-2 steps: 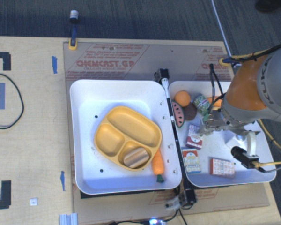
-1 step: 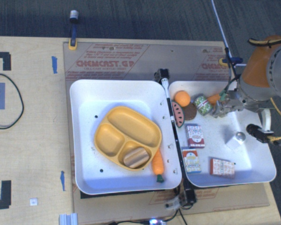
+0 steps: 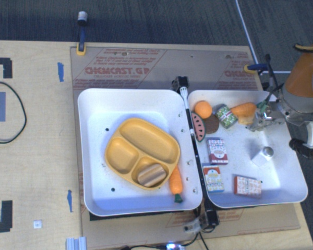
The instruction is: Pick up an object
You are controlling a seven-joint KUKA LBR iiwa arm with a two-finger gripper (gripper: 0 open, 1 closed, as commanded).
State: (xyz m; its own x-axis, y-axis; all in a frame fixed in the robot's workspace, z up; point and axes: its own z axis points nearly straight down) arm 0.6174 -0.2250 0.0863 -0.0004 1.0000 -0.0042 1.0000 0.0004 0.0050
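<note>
Two white bins [image 3: 94, 191] sit on a wooden bench [image 3: 36, 165]; gripper [image 3: 263, 116] state unclear.

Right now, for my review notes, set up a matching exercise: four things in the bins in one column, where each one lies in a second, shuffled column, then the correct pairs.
Things:
1. carrot
2. bread roll
3. watermelon slice
4. orange

Places:
A. in a compartment of the yellow tray
B. right bin, far left corner
C. left bin, beside the tray's near right edge
D. right bin, along its left wall

Pairs: 1-C, 2-A, 3-D, 4-B
</note>
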